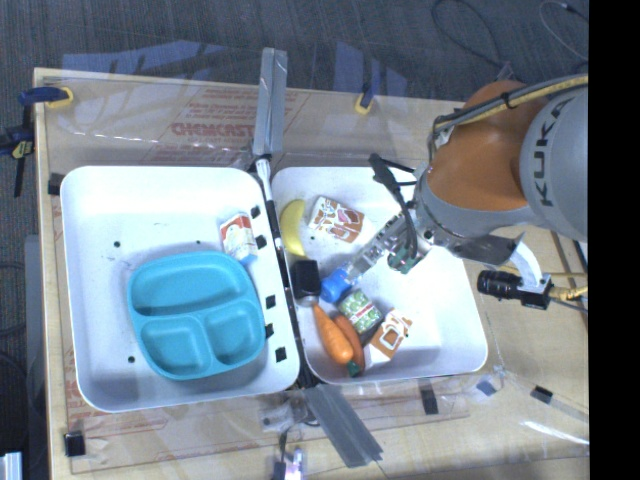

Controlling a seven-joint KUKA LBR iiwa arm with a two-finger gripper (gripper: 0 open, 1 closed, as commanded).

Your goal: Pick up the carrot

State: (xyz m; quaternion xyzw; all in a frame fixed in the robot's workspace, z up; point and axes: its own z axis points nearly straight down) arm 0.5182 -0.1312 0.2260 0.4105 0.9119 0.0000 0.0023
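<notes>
2 shallow white bins are seen side by side on the surface. In the left bin a blue tray with 3 compartments is laid, and a small red-and-white carton is seen just beyond its far right corner, close to the wall shared by the bins.

The carrot is found in the right bin, near the front and close to the shared wall, lying at a slant with its thick end toward the bin's front edge. A green packet is set just beside it on the right, and a small brown-and-white carton lies further right. A black block and a blue-capped bottle are placed just behind the carrot. A yellow banana and a white carton with a brown print are seen at the back of this bin.

The arm is reached in from the right, and the tool is held over the middle of the right bin, beside the bottle and apart from the carrot. Whether its fingers are apart or together cannot be told.
</notes>
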